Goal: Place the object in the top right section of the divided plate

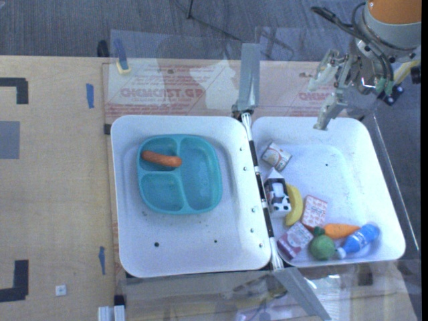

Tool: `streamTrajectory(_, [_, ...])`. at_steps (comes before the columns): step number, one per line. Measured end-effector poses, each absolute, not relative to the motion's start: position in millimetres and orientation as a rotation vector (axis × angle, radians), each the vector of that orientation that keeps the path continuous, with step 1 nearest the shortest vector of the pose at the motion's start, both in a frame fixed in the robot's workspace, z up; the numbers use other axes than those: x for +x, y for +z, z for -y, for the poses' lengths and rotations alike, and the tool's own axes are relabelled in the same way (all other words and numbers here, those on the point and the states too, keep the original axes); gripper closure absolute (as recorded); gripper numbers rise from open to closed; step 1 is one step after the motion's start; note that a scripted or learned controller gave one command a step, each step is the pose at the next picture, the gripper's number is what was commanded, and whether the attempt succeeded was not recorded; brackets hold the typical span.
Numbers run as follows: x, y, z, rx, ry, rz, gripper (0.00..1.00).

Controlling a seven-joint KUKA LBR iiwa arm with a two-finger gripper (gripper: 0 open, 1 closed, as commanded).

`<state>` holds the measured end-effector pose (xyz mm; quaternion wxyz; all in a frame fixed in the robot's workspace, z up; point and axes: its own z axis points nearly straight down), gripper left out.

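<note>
- Divided plate (pixel 179 174): teal, in left bin (pixel 134 246); orange carrot-like piece (pixel 160 158) lying in its upper-left section, top right section bare.
- Probably light, rigid, smooth; best pinched across the middle.
- Gripper (pixel 326 118): above right bin (pixel 381 172) far rim, well apart from plate; finger state cannot be told.

**Wooden Bench on Grey Carpet**

A pale wooden bench (pixel 53 199) filled the left of the frame, marked with black tape corners (pixel 15 90) and blue tape strips (pixel 89 95). Grey carpet (pixel 134 9) ran along the top, crossed by thin dark cables (pixel 194 5). Clear plastic sheeting (pixel 174 85) lay at upper centre.
</note>
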<state>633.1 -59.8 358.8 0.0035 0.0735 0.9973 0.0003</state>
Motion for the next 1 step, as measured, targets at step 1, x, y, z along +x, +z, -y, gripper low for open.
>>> streamTrajectory(1, [658.3,438.3,81.9,0.223,0.001,-3.123,0.0])
